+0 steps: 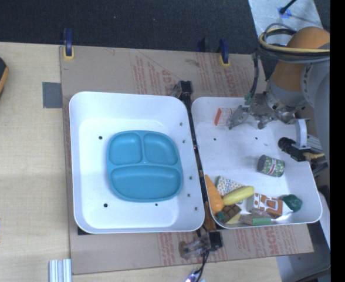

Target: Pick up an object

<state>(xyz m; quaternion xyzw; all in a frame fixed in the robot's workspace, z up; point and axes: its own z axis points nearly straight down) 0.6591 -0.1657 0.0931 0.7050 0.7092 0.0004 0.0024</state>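
My gripper [246, 122] hangs over the far end of the right bin [243, 151], open, with nothing between its fingers. Just left of it, a small orange and white piece [217, 116] lies on the bin floor. Further toward the front, a small green can [270, 165] rests on its side. Piled in the near end of the bin are a carrot [213, 194], a yellow piece [238, 194], a patterned piece [226, 185], an orange and white box [266, 204], a dark green piece [292, 202] and a brown piece [253, 220].
The left bin [84, 157] holds a blue divided plate [144, 165]. The grey arm with its orange band [298, 46] stands over the right bin's far right corner. A black part [294, 147] juts over that bin's right rim. Clamps [185, 89] sit between the bins.
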